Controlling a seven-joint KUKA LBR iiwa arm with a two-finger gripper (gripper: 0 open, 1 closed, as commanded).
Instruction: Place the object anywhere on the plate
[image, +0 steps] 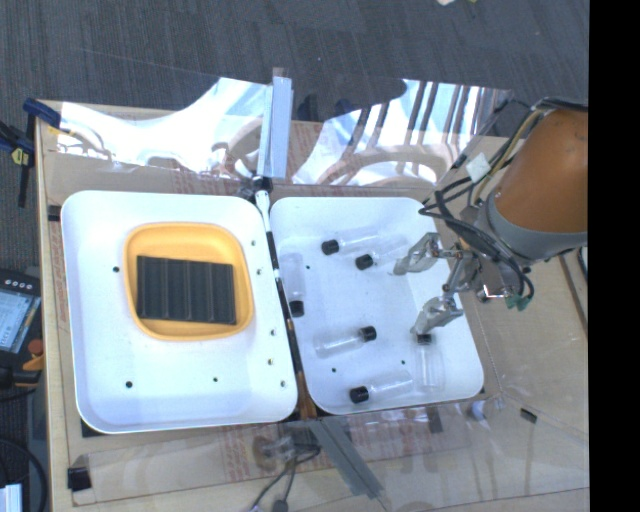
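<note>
Over the right bin: gripper (428, 290) is hanging near the right wall, its two fingers spread wide with nothing between them.
Arm: grey body with orange band (545, 170) is reaching in from the right edge.
Right bin (340, 215): clear black-capped vials are lying scattered; one vial (343, 341) is resting mid-floor, another (378, 387) near the front rim.
Left bin (90, 300): yellow plate (185, 240) is sitting centred, bare white floor ringing it.
</note>
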